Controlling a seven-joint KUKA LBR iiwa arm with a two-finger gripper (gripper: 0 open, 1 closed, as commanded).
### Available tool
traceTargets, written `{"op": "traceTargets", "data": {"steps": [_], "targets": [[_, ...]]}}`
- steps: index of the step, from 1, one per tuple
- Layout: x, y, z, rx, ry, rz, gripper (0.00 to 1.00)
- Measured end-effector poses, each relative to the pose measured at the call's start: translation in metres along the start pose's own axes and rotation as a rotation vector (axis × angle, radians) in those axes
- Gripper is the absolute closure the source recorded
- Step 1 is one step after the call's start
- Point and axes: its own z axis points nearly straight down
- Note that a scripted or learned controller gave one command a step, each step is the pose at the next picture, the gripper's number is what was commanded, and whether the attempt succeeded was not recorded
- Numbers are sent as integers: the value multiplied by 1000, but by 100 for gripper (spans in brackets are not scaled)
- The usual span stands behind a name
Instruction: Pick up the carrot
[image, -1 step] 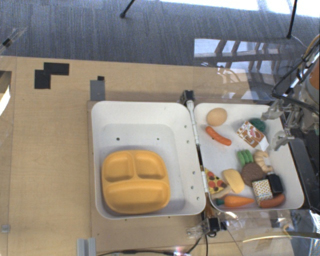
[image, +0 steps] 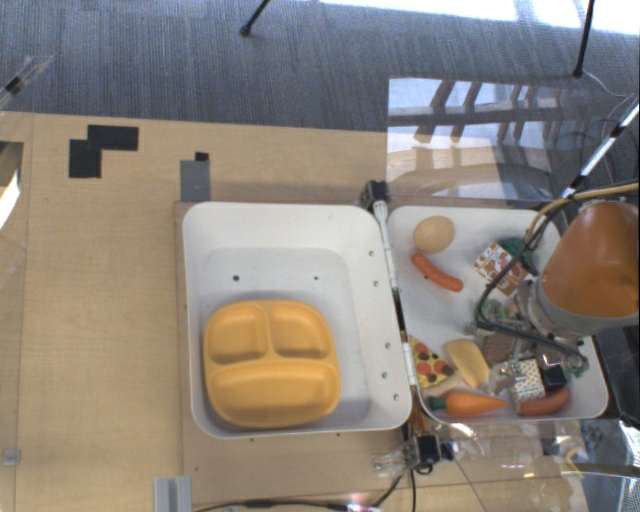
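Just left of the fingers (image: 540, 372), whose state I cannot tell, lies the carrot (image: 473, 404).

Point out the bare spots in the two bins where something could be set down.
Left bin: bare floor behind and right of the yellow tray. Right bin: a bare patch between the sausage and the pizza slice. Its front, round the carrot and gripper, is crowded.

A robotics lab, by the look of it. The grey arm (image: 590, 275) with its orange band reaches over a pale wooden bench (image: 100, 330). Left of it sit two shallow white bins (image: 280, 225), side by side. Black marker patches (image: 100, 147) are stuck on the bench far to the arm's left; grey carpet (image: 200, 60) and tripod legs (image: 258, 15) lie beyond, and loose cables (image: 420, 455) trail at the bench's near edge.
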Motion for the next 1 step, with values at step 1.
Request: {"op": "traceTargets", "data": {"steps": [1], "targets": [[-10,-30,4,-10,-5,-781,0]]}}
